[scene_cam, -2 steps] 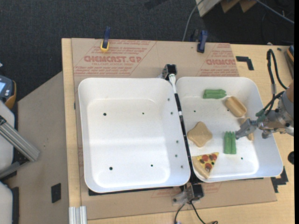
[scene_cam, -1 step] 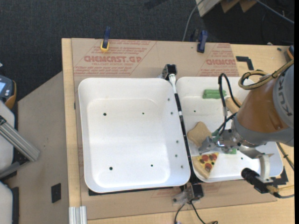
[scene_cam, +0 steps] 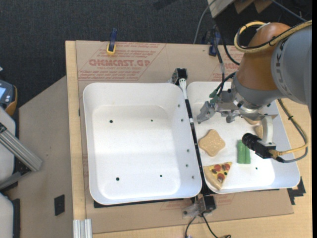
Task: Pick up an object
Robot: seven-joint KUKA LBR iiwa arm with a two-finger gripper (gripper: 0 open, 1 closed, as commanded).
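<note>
My gripper (scene_cam: pixel 217 117) hangs over the upper part of the right bin (scene_cam: pixel 285 175), below the grey and orange arm (scene_cam: pixel 265 68). Its two grey fingers are spread apart, open, with bare white bin floor between them. A tan, round-cornered bread piece (scene_cam: pixel 212 143) lies just below the gripper, near the divider. A green block (scene_cam: pixel 243 152) stands to the right of the bread. A pizza slice toy (scene_cam: pixel 219 174) lies at the bin's front left corner. None of them touches the fingers.
The left bin (scene_cam: pixel 96 133) sits beside the right one, with their rims meeting at a black strip (scene_cam: pixel 190 128). A black connector with a yellow cable (scene_cam: pixel 258 146) hangs from the arm beside the green block. Both bins rest on a cardboard sheet (scene_cam: pixel 129 58).
</note>
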